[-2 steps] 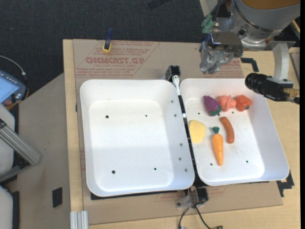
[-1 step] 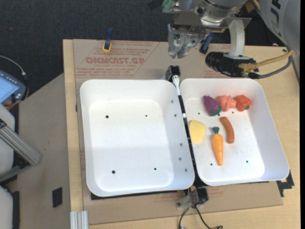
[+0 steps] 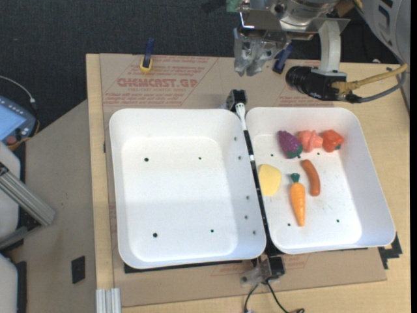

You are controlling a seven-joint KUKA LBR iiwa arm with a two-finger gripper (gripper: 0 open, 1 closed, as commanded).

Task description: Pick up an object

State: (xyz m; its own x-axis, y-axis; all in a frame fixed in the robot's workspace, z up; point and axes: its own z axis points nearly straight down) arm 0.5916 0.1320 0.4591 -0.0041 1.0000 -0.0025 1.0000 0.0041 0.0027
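Hovering at the top centre of the frame, above the bins' far edge, the gripper (image 3: 255, 56) hangs over the brown board; its metal fingers are blurred and crowded by cables, so I cannot tell how far apart they stand, and nothing shows between them. The toy foods lie well below it in the right bin (image 3: 371, 194): a purple grape bunch (image 3: 289, 143), a pink lumpy piece (image 3: 309, 139) and a red-orange piece (image 3: 331, 139) in a row, then a yellow rounded piece (image 3: 270, 178) against the bin's left wall, a reddish sausage (image 3: 312, 177) and an orange carrot (image 3: 298, 202) with a green top. The left bin (image 3: 130, 194) is smooth white plastic with small dark holes. The arm's upper part is cut off by the frame's top edge.
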